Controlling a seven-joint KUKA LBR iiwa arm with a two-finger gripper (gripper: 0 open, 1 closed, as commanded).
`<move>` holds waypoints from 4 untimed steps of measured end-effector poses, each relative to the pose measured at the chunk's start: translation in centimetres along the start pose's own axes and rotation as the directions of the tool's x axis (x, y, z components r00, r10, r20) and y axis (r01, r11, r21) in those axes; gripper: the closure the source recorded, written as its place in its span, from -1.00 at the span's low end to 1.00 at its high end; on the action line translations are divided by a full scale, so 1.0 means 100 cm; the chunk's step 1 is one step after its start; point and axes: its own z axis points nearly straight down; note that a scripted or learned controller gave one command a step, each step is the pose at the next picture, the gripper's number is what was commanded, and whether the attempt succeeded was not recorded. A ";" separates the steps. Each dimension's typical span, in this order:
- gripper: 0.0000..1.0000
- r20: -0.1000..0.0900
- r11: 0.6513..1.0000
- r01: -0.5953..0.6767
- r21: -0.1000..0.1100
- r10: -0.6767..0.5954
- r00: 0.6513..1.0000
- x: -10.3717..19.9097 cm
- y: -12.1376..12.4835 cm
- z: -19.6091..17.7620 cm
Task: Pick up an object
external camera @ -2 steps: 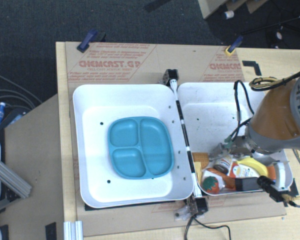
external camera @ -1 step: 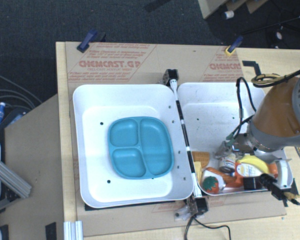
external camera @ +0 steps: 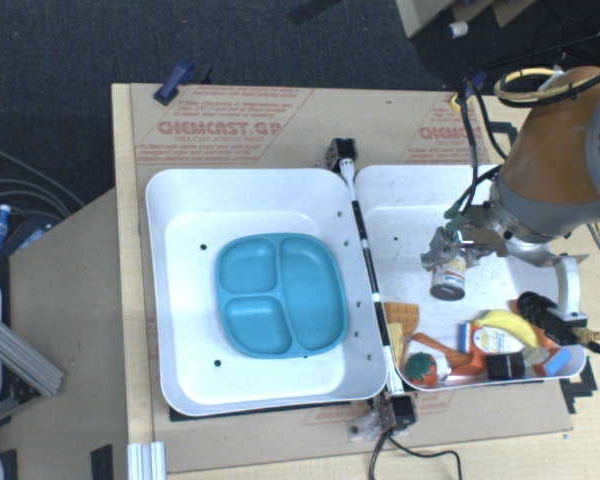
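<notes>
two-finger metal gripper [external camera: 450,253], carried on the grey arm with its orange band [external camera: 555,158], was recorded over the middle of the right white shallow plastic bin [external camera: 405,193]. whether it was spread or closed could not be told from above, and nothing could be confirmed as held.

small cylindrical can with a silvery rim and brownish label [external camera: 448,283] was noted directly beneath and touching the gripper's lower end, hanging or standing slightly toward the near edge of the bin; its long axis appeared roughly upright, tilted a little. this was judged the nearest candidate, lying straight below the tool, so a vertical lift would be decisive.

further out, toward the near right corner, a cluster was listed: yellow banana [external camera: 510,323], white bottle with orange label [external camera: 485,340], black block [external camera: 505,366], red and green round toy [external camera: 420,368], tan waffle-like piece [external camera: 402,318].

in the left white bin [external camera: 180,268], well apart, a teal three-compartment plastic plate [external camera: 280,293] was logged.
</notes>
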 end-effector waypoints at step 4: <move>1.00 0.001 1.000 -0.002 0.000 0.002 1.000 0.074 0.044 -0.050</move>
